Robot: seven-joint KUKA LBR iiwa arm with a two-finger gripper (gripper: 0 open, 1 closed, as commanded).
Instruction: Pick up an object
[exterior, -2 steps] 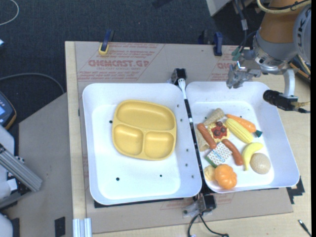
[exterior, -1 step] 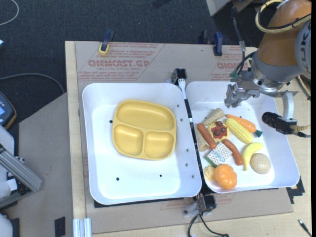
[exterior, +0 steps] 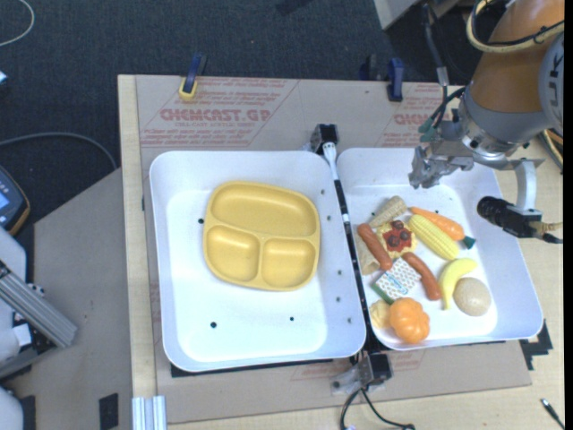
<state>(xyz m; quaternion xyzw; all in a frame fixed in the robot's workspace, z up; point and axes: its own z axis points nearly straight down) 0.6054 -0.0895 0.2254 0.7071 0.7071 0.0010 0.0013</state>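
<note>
Going L to R: well off to my left sits the yellow three-compartment plastic plate point(exterior: 262, 235) in the left white bin point(exterior: 179, 267), nothing to grab there. The toy food is all in the right white bin point(exterior: 519, 285), below and a bit left of my gripper point(exterior: 428, 172), which hangs over the bin's bare upper part. Can't tell how wide my fingers stand from this angle; nothing is seen between them.

Nearest pile edge: red plastic sausage point(exterior: 373, 245), long axis running upper-left to lower-right, lying just beside the red-topped pizza slice point(exterior: 397, 235). Below me and slightly right, the yellow plastic corn cob point(exterior: 432, 236) with the orange carrot point(exterior: 438, 223) touching along its upper side, both pointing upper-left to lower-right. Lower still: second red sausage point(exterior: 423, 274), yellow banana point(exterior: 455, 276), beige egg-like ball point(exterior: 472, 296), orange pumpkin point(exterior: 409, 320).

I'd judge these hollow plastic: light, stiff, smooth so prob slippery. Best bet is the corn cob: pinch across its short width at mid-length, jaws turned square to its axis. Carrot crowding it could get nudged
</note>
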